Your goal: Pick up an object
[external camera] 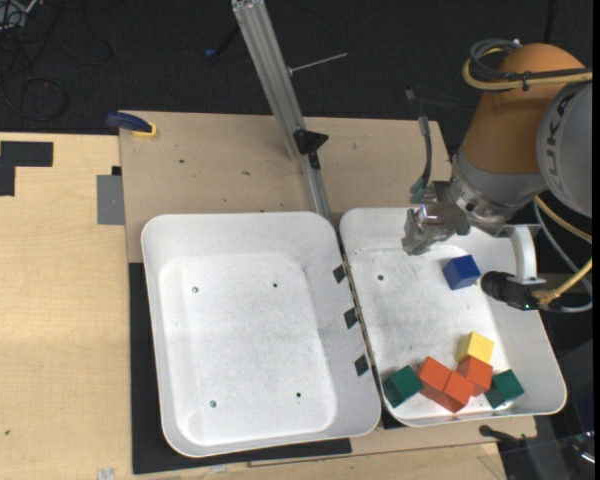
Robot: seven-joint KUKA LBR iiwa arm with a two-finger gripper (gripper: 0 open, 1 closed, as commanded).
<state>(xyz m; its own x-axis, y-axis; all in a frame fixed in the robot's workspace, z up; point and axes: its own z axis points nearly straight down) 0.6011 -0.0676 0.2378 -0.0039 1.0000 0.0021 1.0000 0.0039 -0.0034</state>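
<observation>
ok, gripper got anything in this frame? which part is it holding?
Nothing visibly held. The two-finger gripper hangs over the right white bin, apart from the small blue cube; nothing shows between its fingers.

You've got two white bins: the left bin [245, 333] is plain white with a few dark dots, same for the right bin [410, 308]. Just right of the grey metal gripper [420, 233] there's a blue cube [461, 271]. Further below the jaws sits a cluster: a yellow cube [477, 347], two orange blocks [450, 380], a dark green block [402, 384] and another green block [504, 388]. The arm [515, 118] is grey with an orange band. The bench [50, 308] is pale wood.
</observation>
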